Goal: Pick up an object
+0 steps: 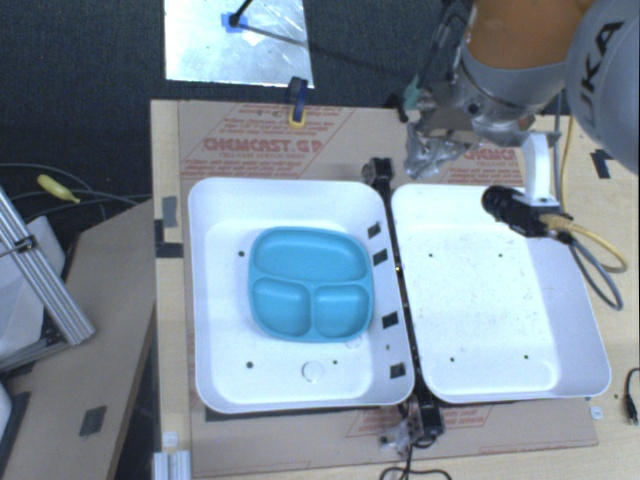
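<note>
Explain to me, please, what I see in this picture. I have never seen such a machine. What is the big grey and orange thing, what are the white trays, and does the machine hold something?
The big grey and orange thing is a robot arm. It reaches in from the right side of the picture. At its end is the gripper, the part that grasps things; it hangs above the far edge of the bench, near the gap between the two bins. I see no object in it.

The picture is taken by one fixed camera above the bench, looking down at a slant.

On the bench are two shallow white bins side by side. In the left bin lies a blue plate with three compartments. The right bin shows its bare white floor.
</note>
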`<state>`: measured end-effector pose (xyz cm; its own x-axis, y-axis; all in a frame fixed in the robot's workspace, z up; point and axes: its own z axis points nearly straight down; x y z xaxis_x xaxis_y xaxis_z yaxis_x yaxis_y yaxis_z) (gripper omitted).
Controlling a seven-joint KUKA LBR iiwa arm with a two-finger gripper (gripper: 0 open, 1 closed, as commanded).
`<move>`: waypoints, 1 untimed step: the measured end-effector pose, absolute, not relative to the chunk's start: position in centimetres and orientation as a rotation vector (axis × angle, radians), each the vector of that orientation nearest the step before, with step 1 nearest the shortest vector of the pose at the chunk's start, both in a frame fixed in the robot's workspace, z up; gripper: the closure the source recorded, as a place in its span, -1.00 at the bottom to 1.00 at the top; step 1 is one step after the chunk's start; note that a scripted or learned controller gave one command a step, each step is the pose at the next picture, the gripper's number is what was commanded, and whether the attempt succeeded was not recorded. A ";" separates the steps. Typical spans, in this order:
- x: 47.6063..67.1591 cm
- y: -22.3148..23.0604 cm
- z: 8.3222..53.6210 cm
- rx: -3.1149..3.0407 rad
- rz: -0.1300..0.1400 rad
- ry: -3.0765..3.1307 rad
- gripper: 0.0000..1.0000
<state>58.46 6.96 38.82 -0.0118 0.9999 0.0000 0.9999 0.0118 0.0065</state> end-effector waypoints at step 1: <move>58.8 7.0 36.4 2.215 0.000 2.228 1.00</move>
